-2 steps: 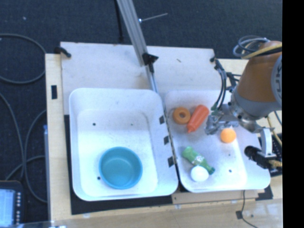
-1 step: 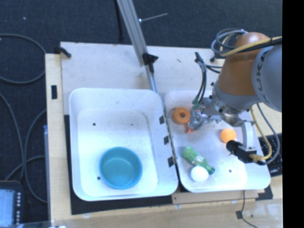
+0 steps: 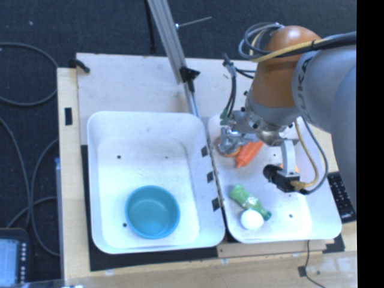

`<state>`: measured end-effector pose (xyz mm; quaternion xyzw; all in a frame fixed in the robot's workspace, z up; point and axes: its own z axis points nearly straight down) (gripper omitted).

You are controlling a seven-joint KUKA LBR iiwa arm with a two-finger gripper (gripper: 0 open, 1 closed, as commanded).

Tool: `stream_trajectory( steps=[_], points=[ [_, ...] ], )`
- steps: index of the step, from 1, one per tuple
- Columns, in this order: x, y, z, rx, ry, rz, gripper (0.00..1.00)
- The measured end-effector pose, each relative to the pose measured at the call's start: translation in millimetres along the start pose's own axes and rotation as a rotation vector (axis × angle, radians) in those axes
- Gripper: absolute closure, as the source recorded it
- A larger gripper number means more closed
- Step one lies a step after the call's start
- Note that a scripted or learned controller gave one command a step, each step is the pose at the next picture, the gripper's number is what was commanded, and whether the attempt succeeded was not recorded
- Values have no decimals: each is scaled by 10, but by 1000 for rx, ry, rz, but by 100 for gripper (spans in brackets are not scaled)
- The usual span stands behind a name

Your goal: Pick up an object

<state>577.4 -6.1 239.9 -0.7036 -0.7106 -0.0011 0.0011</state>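
Bench (image 3: pixel 138 83) is seen as pale wood, set on dark carpet with loose black cables to the far left of the gripper. A small grey device is caught at the bottom-left corner of the frame.

Nearest edge of the scene: a white ball (image 3: pixel 252 219) is found below the gripper in the right bin (image 3: pixel 312 224), touching a green bottle (image 3: pixel 249 200) that lies tilted just above it. Down and left of the gripper, a blue bowl (image 3: pixel 152 212) sits upright in the left bin (image 3: pixel 120 137), well apart. The two bins are set side by side, rims touching, black clips along the shared edge.

Gripper (image 3: pixel 228 141) is seen low over the upper left part of the right bin, close to the shared rim. An orange carrot-shaped piece (image 3: pixel 249 153) lies just right of and below it, touching or nearly so; contact cannot be confirmed. Whether the gripper is released, clenched or grasping anything cannot be told, as the wrist blocks the tips. A black fitting with a cable hangs right of and below the gripper.

Further back, the grey arm (image 3: pixel 327 83) with its orange band (image 3: pixel 282 53) enters from the right. A slanted aluminium rail (image 3: pixel 171 41) runs above and left of the gripper.
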Motion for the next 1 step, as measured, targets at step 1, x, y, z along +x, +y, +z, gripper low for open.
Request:
stream_trajectory(
  steps=[1],
  points=[
    [548, 137, -106, 1, 1, -1, 100]
  ],
)
